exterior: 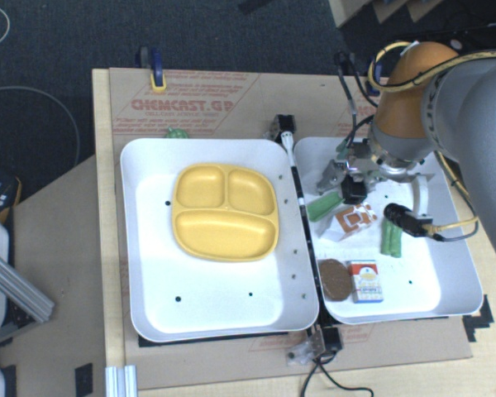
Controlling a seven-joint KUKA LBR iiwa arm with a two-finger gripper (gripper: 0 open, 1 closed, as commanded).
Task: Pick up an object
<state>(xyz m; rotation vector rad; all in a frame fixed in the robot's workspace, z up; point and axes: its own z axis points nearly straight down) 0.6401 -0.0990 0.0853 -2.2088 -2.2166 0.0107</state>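
Gripper [353,180] low in the right bin [455,292], near its back left corner; cannot tell if open or shut. Just beside a green bar [323,207] and a small orange and white packet [355,219]. Nearby, another green piece [391,239], a brown disc [336,279], a red box [365,281]. In the left bin [149,296], a yellow tray [226,212].

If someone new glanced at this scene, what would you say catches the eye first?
Most striking is the yellow three-compartment plastic plate, lying alone in the left white bin. Next comes the grey arm with its orange band, reaching into the right white bin, where its gripper hangs over small clutter, including a green cylinder and a brown disc.
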